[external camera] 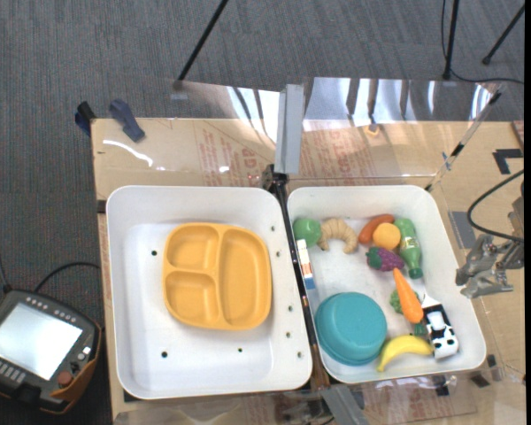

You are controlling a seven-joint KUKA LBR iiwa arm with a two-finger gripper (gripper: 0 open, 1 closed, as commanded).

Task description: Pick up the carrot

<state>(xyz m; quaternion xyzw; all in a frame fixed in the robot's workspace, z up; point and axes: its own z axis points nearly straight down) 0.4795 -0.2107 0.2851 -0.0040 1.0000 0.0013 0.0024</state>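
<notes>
One gripper (488,273) low at right bin's (451,237) outer edge, grip state unclear, carrot (408,296) lying apart inside

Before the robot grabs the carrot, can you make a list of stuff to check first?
1. Carrot in sight: ok. It lies in the right bin, near that bin's right side.
2. Top of the carrot uncovered: ok. Nothing lies over it.
3. Room around the carrot: not ok. The purple grapes sit at its upper end, a green leafy toy touches its left side, and the black-and-white box is close to its lower tip.
4. Pincer above the carrot: not ok. It is outside the bin, beyond the right wall.
5. Pincer open: cannot tell.
6. Pincer carrying nothing already: cannot tell.
</notes>
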